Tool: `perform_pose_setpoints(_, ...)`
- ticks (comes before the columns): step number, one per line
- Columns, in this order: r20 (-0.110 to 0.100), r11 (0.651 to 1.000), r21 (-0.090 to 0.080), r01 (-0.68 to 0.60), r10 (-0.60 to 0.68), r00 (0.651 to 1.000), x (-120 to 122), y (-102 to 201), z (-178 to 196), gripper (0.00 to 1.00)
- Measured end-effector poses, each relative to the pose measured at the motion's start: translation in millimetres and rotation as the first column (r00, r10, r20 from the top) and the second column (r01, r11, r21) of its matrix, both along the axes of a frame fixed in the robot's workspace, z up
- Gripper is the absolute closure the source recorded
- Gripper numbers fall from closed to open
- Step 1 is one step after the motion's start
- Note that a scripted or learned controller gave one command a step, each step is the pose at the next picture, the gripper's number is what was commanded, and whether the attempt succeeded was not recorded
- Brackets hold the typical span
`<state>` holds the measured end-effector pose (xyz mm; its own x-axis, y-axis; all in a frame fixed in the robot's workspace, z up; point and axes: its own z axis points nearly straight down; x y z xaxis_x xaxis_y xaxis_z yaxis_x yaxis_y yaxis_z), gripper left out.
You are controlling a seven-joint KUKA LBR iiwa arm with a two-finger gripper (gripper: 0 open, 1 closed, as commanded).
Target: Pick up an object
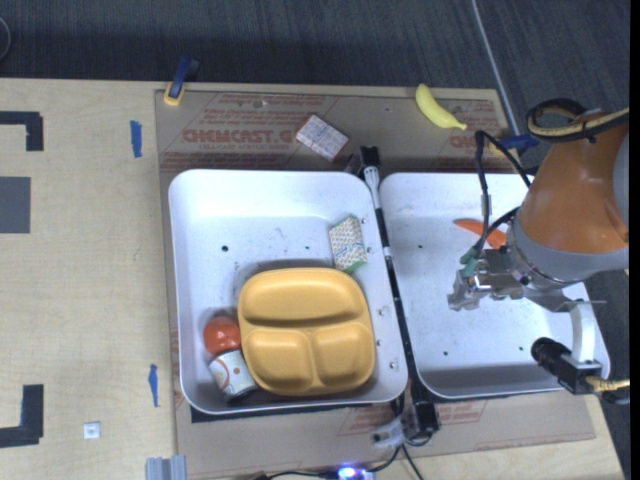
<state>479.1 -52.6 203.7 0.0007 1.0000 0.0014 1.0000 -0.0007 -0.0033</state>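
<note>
A pale wooden bench (80, 298) stands against dark carpet, and on it lies a cardboard sheet (250, 128) that bears two shallow white bins side by side. The left bin (200, 228) holds a yellow compartment tray (305, 328) lying flat in its near half, a red and white object (225, 353) tucked against the tray's left edge, and a small patterned packet (347, 242) just beyond the tray near the right wall. The right bin (430, 358) has an orange object (478, 229) lying near its far side, partly hidden by the arm (575, 208). The gripper (468, 290) hangs low over the middle of the right bin, just on the near side of the orange object; whether it is open or closed cannot be told. A small packet (320, 136) and a yellow banana (438, 108) lie on the cardboard beyond the bins.
</note>
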Motion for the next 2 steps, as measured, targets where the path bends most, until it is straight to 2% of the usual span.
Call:
perform_pose_setpoints(1,0.001,1.0,0.0,0.0,0.0,1.0,0.1,0.1,0.0,0.0)
perform_pose_setpoints(2,0.005,1.0,-0.002,0.0,0.0,1.0,0.5,-58.4,-115.9,0.0)
